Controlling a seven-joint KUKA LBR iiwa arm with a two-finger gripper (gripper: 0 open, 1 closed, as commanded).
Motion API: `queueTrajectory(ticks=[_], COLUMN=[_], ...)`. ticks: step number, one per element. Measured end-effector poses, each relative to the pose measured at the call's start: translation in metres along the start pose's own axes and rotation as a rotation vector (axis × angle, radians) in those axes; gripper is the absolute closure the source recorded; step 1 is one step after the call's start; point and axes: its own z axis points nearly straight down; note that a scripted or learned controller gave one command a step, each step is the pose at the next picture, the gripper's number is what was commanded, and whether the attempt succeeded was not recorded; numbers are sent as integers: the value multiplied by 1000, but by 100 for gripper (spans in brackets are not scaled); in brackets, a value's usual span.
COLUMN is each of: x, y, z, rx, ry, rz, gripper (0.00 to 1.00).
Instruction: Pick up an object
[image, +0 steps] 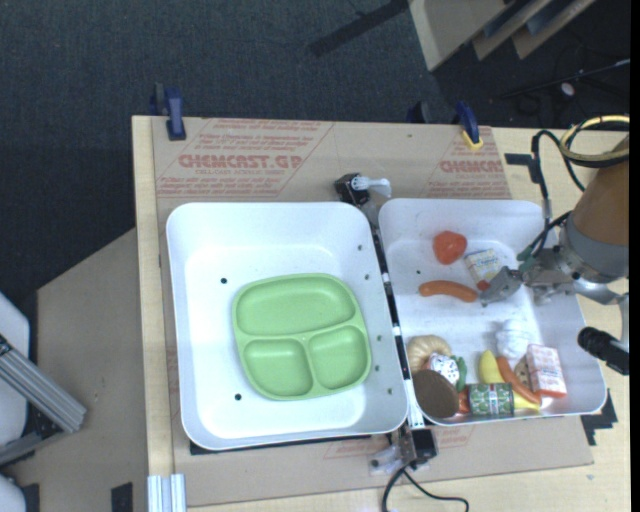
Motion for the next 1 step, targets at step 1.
queueTrajectory(ticks=[1], x=[22], y=[80], z=[49], rx=[-3], ry=[2], rz=[-8], gripper=[0])
